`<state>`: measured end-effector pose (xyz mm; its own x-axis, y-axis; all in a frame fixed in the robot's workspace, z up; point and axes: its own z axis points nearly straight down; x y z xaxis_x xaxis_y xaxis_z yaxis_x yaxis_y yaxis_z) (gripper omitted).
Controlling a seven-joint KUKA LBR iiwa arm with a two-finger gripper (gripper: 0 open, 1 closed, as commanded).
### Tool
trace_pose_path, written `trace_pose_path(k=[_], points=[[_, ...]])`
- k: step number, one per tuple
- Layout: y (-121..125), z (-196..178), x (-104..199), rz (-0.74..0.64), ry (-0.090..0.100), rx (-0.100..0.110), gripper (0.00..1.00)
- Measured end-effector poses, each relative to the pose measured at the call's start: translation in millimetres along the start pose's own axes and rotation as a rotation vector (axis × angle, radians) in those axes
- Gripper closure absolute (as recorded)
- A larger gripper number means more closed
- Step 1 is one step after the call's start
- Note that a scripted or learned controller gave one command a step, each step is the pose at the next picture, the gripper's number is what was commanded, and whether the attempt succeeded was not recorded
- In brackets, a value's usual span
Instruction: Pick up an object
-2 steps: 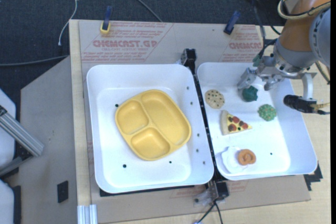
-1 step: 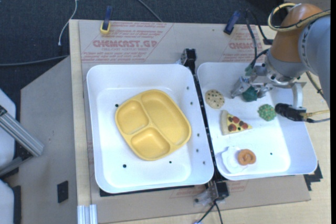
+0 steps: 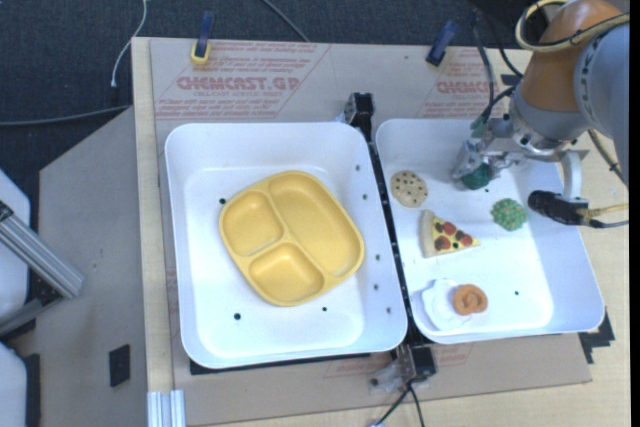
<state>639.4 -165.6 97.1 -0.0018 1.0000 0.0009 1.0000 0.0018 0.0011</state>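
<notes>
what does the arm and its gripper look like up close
The rounded grey arm carries a glossy orange band above the wrist. Below it sits a small metallic grey gripper with greenish tips. Thin black and yellow cables loop past the orange section.

Scene lit brightly and evenly from overhead; the two white bins (image 3: 195,215) read near-overexposed, with mild glare along their rims and soft, short shadows under the yellow tray (image 3: 290,237). Dark floor at top stays underexposed, little detail. Focus is moderate overall, fine edges slightly soft; the orange band (image 3: 570,45) carries a diffuse highlight.
</notes>
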Motion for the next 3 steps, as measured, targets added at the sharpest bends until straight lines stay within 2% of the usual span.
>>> trace_pose_path(k=[3], points=[[4,-180,11,0.0,-0.003,-0.008,1.0]])
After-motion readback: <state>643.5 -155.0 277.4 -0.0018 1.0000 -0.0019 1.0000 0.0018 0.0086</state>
